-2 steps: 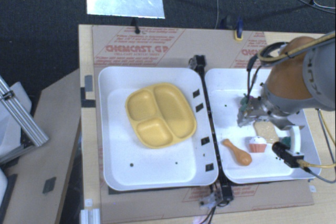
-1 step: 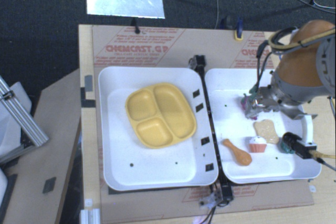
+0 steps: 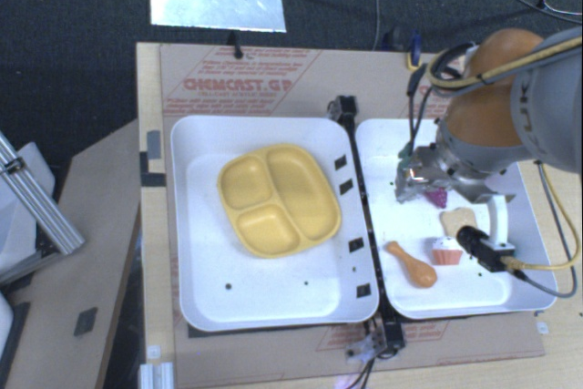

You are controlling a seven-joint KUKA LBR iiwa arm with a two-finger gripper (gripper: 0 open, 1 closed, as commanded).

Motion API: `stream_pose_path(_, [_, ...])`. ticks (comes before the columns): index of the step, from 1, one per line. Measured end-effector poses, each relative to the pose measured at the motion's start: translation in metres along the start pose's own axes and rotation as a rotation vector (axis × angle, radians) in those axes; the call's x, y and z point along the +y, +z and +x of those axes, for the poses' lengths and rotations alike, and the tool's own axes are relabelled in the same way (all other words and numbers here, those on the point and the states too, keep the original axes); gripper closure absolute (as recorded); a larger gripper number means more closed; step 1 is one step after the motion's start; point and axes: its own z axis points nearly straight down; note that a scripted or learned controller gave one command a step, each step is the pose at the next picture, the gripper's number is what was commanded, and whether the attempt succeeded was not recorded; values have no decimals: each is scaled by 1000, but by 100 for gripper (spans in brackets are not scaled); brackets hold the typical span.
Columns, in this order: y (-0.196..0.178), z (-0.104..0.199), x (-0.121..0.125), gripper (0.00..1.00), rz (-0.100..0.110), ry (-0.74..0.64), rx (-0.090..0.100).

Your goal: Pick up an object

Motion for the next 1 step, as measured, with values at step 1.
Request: stream_pose_path(1, [-15,56,20,100,-1,-1,0])
